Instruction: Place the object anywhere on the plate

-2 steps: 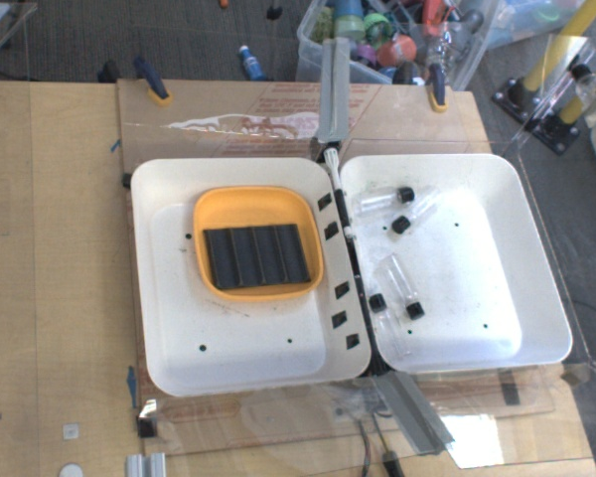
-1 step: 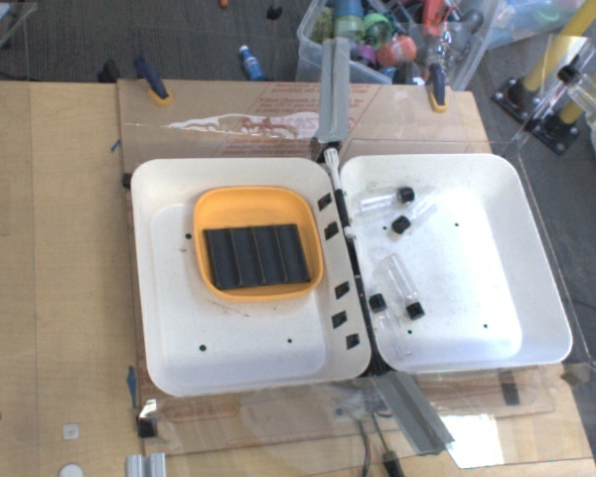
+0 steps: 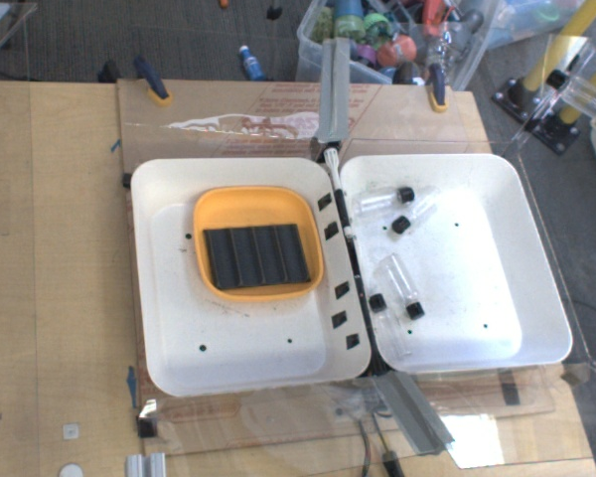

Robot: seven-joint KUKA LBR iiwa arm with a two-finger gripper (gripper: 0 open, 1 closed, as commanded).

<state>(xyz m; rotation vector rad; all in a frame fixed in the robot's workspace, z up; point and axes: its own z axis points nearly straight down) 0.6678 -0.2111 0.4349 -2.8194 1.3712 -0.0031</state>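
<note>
An orange, rounded-square plate [image 3: 257,203] sits in the left white bin [image 3: 228,356], toward its back. A black ribbed rectangular block [image 3: 256,256] lies flat on the plate and covers most of its front half. In the right white bin [image 3: 536,266] lie several clear plastic vials with black caps. One vial [image 3: 381,203] is near the back left and another [image 3: 401,280] is near the middle left. Loose black caps [image 3: 400,226] rest between them.
A row of black clips [image 3: 338,261] runs along the divider between the bins. Behind the bins stands a clear tub of colourful toys [image 3: 397,18]. Blue clamps [image 3: 154,85] hold the cardboard sheet at the back. Bare wooden bench extends to the left.
</note>
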